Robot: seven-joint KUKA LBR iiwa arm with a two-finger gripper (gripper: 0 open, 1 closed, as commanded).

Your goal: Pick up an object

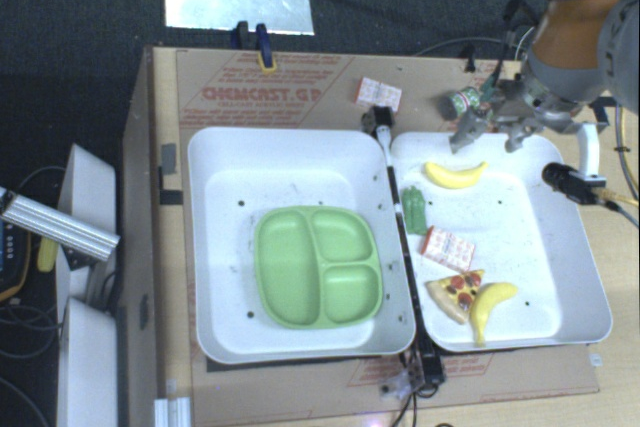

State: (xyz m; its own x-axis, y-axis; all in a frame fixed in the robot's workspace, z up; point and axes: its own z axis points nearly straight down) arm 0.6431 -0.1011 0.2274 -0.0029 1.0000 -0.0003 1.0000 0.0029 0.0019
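At the upper right of the frame the gripper (492, 133) hangs with fingers spread over the far rim of the right bin (575, 260), just above a banana (455, 174). Lower lie a green block (413, 209), a red-and-white packet (448, 248), a pizza slice (455, 294) and a second banana (490, 305). The left bin (215, 215) holds a green divided plate (318, 266).

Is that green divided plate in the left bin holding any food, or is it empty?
Empty. The green plate lies flat in the left bin, and all three compartments show bare green.
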